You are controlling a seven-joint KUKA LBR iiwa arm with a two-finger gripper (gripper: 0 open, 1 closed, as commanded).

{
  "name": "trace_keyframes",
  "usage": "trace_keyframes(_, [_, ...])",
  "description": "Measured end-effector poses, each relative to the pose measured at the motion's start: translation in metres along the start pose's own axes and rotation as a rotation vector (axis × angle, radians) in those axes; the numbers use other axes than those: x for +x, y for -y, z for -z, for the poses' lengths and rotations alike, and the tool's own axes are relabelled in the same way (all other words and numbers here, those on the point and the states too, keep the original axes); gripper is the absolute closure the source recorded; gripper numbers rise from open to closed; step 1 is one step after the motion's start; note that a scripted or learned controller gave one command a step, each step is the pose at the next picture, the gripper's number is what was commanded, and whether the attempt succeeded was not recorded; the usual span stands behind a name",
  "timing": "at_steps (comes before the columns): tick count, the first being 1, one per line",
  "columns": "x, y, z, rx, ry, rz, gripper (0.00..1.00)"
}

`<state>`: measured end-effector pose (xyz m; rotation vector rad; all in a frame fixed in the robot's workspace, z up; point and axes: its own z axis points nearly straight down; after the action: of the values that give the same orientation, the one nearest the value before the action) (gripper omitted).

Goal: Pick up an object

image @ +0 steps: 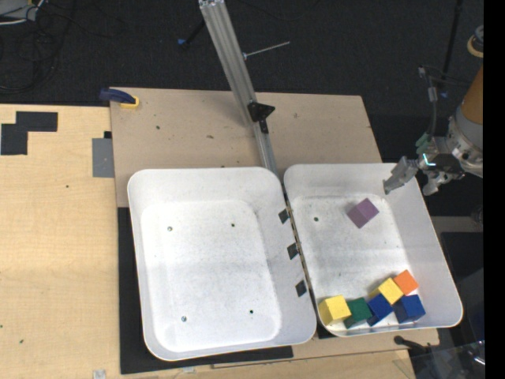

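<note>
1 purple block (363,212), left of fingers (412,174)

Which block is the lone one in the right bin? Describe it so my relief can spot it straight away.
Start at the right bin, the one nearer the gripper. In its upper half lies a purple block, flat on the white floor. It lies alone, apart from the yellow, green, blue and orange blocks huddled in the bottom corner.

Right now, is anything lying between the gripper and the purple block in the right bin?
No. In the camera view, the stretch from the gripper to the purple block is bare white floor of the right bin; the coloured blocks sit clustered at the bin's near edge.
</note>
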<state>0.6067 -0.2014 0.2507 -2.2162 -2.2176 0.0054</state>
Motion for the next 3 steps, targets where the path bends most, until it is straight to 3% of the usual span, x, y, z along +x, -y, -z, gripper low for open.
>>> trace_keyframes(1, [0.0, -0.001, 0.003, -0.004, 0.002, 0.003, 0.0])
trace_keyframes(3, [-0.002, 0.013, -0.12, 0.003, -0.001, -0.002, 0.0])
